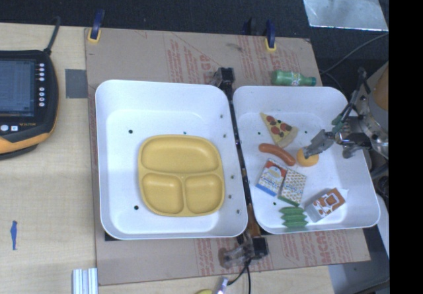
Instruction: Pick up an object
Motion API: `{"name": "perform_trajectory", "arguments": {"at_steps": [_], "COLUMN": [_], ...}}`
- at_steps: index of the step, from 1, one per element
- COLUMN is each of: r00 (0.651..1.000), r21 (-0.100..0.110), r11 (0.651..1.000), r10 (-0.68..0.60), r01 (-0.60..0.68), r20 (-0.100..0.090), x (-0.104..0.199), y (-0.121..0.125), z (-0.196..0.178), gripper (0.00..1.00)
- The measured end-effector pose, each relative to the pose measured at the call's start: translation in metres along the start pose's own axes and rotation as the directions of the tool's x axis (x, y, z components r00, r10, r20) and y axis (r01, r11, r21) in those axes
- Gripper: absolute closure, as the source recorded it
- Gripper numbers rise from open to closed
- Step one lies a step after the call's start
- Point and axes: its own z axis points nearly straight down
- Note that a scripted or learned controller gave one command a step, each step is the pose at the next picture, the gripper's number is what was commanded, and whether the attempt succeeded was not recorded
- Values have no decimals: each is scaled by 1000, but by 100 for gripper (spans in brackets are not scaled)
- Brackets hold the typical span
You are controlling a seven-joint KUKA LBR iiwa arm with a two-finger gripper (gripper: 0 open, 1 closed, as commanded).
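The right white bin [357, 217] holds several small toys: a pizza slice [277, 127], a red sausage [276, 152], a round orange piece [308, 158], a blue and white box [269, 177], a speckled packet [293, 185], green pea pods [292, 217] and a brown and white carton [326, 204]. My gripper [327, 143] reaches in from the right edge and hangs low over the bin. Its tip is right at the orange piece's upper right side. I see nothing held in it.
The left white bin [112, 154] holds a yellow compartment tray [180, 174]. A green bottle [293, 78] lies on the cardboard just behind the right bin. A teach pendant [23, 101] rests on the bench at far left. Clamps sit at the bins' shared seam.
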Motion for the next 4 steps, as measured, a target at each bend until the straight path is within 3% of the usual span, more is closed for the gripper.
{"name": "perform_trajectory", "arguments": {"at_steps": [1, 2, 3, 4], "r00": [1000, 1000, 1000, 1000], "r21": [1, 2, 2, 3], "r11": [1000, 1000, 1000, 1000], "r10": [-1, -3, -3, -5], "r01": [1, 3, 3, 5], "r20": [1, 2, 2, 4], "x": [26, 25, 25, 24], "y": [43, 43, 44, 43], "z": [142, 132, 132, 122], "gripper": [0, 100, 0, 100]}}
